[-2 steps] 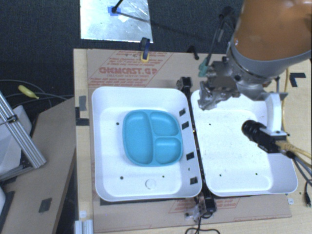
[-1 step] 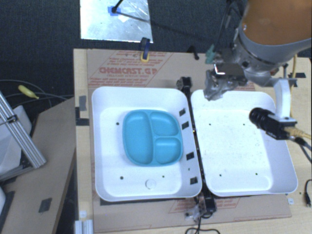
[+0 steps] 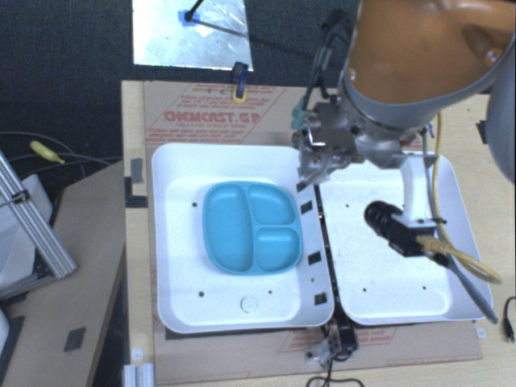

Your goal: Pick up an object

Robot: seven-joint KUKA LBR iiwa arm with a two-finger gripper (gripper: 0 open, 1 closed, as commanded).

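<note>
A light blue divided plate (image 3: pixel 250 226) lies flat in the middle of the left white bin (image 3: pixel 181 297). My gripper (image 3: pixel 311 170) hangs over the far end of the ridge between the two bins, just beyond the plate's upper right corner. It appears to be apart from the plate. The big grey and orange arm above covers much of the gripper. The right white bin (image 3: pixel 387 285) lies under the arm.
Both bins rest on a cardboard sheet (image 3: pixel 210 115). A shiny metal sheet (image 3: pixel 189 22) lies beyond it, with a small blue and yellow clamp (image 3: pixel 239 81) at its near edge. An aluminium frame (image 3: pixel 32 224) stands at the far left.
</note>
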